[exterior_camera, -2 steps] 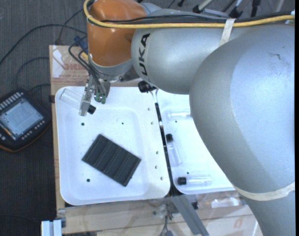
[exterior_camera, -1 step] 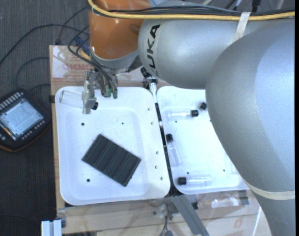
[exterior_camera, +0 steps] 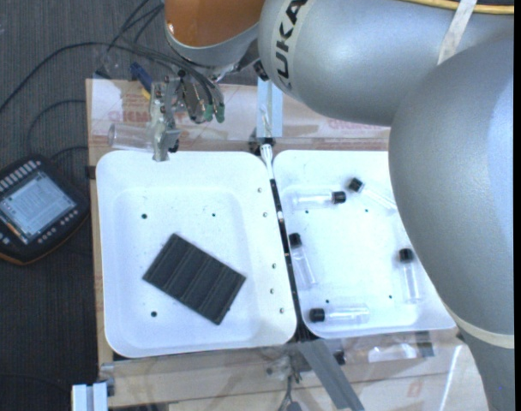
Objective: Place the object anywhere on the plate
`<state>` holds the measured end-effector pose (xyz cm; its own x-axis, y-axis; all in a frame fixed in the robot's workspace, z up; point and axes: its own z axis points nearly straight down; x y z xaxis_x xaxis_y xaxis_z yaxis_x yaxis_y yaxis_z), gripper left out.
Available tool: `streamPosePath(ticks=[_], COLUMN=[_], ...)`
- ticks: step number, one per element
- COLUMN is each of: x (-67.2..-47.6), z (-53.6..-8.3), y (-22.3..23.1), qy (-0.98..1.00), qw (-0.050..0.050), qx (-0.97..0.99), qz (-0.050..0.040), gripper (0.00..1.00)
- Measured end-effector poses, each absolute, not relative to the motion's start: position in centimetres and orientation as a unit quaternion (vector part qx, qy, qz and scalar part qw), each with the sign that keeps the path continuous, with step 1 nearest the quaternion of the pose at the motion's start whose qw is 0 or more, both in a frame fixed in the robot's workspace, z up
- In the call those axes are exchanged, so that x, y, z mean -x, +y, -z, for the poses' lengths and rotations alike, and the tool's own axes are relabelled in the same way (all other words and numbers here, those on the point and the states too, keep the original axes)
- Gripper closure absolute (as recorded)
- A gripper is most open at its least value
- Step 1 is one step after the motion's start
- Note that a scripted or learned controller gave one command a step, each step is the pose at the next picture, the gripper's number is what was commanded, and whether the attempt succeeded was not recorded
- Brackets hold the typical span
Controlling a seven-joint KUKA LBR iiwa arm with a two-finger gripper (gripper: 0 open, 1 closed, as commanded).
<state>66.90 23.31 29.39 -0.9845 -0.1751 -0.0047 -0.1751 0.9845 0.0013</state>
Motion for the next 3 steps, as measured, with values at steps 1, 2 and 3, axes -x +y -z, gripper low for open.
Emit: streamPosePath(ticks=[1,2,3], x=[-66.9,-67.0,-67.0], z=[-30.4,-31.5,-32.5], y=[23.5,23.6,23.7], qy=[0.996,0.996,0.996], qw=[0.004,0.006,0.008], qx=[0.089,0.088,0.088], qz=[-0.0048,-0.0075,-0.0099], gripper=[1.00,1.00,1.00])
